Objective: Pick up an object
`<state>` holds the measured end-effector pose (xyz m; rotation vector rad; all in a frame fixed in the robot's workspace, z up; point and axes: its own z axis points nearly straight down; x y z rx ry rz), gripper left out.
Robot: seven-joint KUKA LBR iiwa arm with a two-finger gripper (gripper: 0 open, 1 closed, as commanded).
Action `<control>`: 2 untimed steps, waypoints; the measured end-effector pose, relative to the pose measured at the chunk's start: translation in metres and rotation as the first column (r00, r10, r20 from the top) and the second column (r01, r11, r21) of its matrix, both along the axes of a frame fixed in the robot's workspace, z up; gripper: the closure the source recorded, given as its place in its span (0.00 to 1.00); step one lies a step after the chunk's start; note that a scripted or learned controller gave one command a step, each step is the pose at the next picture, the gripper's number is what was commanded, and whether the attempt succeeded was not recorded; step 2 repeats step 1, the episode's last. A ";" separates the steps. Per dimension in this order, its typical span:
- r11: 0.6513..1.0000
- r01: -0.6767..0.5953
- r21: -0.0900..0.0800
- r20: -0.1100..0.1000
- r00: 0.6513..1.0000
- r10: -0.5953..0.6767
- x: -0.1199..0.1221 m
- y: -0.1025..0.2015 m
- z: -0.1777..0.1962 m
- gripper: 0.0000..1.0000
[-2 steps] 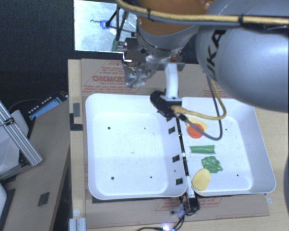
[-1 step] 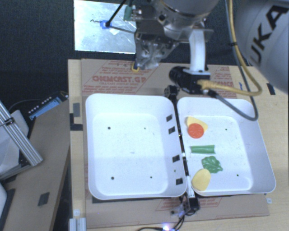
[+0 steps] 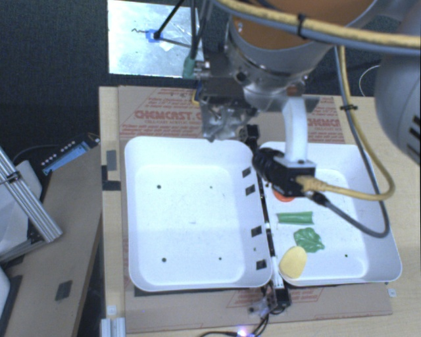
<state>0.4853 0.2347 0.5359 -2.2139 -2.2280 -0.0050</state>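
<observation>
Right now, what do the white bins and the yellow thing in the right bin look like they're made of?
Bins: the left bin and right bin look like thin moulded plastic, smooth with rounded rims. Yellow thing: probably soft plastic or rubber, a matte rounded lump; too small to be sure.

Arm (image 3: 299, 26): large grey rounded housing at the far right, with an orange band (image 3: 309, 16) across its upper section. Below it a silvery metal wrist block (image 3: 227, 99) with dark fittings and a small green connector on its left side. A white slim link (image 3: 296, 131) runs to a black boxy module (image 3: 283, 172). Yellow cable (image 3: 348, 192) leaves the black module and loops right; another yellow hose crosses the top. A grey cable curves beneath it.
</observation>
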 end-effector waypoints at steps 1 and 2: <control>1.000 0.001 -0.001 0.000 1.000 -0.001 0.001 0.000 -0.001 0.00; 1.000 0.001 -0.001 0.000 1.000 -0.001 0.001 0.000 -0.001 0.00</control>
